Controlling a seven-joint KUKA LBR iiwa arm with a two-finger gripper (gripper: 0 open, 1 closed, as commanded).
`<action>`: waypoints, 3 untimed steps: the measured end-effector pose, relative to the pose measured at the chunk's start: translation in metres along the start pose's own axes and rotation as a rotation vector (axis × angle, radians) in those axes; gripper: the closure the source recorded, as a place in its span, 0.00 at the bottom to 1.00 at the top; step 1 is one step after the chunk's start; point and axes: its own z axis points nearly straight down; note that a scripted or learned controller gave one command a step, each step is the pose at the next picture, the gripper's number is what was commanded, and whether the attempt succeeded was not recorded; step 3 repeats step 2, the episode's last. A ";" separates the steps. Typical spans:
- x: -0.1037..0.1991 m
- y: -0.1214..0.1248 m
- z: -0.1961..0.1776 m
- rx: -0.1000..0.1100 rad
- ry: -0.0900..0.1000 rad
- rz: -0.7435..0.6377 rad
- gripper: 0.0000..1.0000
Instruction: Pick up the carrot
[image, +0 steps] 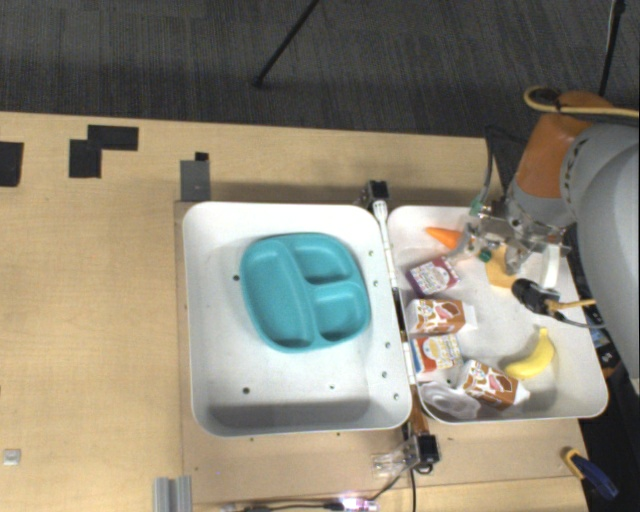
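the carrot (442, 238) lies in the right bin (580, 405), close to its far rim, just beside the gripper (497, 243) on the side toward the left bin (200, 300); whether the two touch cannot be told. it looks like a small orange toy cone, thick end near the gripper and the point aimed away from it. the view is too small and cluttered to tell whether the jaws are parted or closed, and nothing orange can be seen caught between them, so the carrot counts as not yet held. by its look it is light, stiff and smooth, probably plastic, so it should not crush but may squirt out of a pinch made on the taper. the better hold is likely across the thicker half, with the jaws square to its length. nearer the camera than the jaws lie several printed snack packets (437, 316) and a banana (535, 356), apart from the carrot, and a yellow piece (499, 272) sits just below the gripper. the teal divided tray (303, 290) rests in the left bin, well apart from the jaws.
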 end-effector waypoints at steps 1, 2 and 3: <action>0.029 -0.005 -0.001 -0.004 0.000 0.014 0.00; 0.030 -0.002 -0.015 -0.018 0.000 0.010 1.00; 0.030 -0.002 -0.015 -0.018 0.000 0.010 1.00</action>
